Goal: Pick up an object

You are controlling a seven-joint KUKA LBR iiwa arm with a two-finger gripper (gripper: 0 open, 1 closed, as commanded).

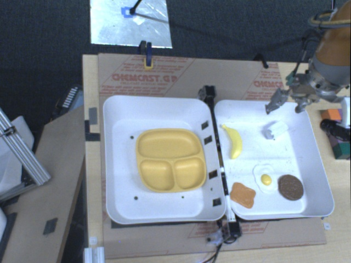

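A yellow divided tray lay in the left bin, and a reflective sheet lay beyond the table.

— What's in your left bin?
— A divided tray, centred.
— And your right bin?
— Banana at nine o'clock, block at twelve, egg, cookie and nugget toward six.

glossy plastic bins, matt yellow tray
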